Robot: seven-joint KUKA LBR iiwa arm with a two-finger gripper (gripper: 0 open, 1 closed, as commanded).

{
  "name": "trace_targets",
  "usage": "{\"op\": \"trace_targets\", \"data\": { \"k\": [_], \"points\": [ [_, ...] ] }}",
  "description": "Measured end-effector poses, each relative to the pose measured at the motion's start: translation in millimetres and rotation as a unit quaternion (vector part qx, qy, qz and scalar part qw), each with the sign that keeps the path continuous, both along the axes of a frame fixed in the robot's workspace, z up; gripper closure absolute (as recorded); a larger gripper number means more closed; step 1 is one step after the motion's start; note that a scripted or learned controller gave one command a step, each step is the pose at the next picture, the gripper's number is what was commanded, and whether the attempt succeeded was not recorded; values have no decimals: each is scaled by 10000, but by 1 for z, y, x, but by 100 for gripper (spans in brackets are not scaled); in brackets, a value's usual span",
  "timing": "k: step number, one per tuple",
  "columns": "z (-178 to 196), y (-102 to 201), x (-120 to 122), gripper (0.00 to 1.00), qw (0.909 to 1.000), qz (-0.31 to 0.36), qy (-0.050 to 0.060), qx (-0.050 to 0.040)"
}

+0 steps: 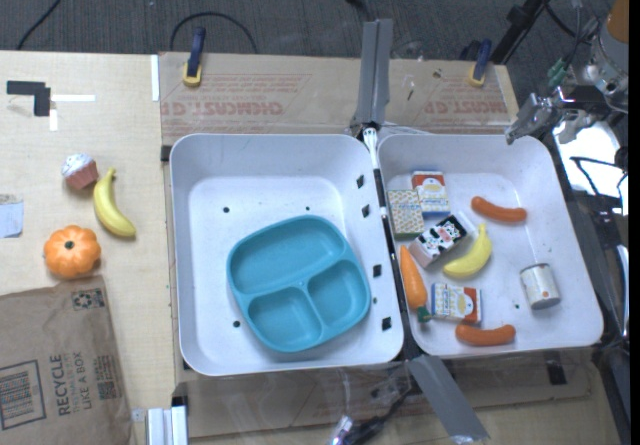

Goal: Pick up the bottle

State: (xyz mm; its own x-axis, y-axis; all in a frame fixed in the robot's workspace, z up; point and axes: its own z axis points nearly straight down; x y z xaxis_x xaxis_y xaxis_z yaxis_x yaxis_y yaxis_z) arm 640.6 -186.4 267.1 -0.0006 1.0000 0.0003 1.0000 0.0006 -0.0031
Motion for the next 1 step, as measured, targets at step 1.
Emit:
{"op": "trace_targets", "data": {
  "k": [1],
  "points": [
    [-147, 47, -46, 0, 10000, -32, -50, -3]
  ]
}}
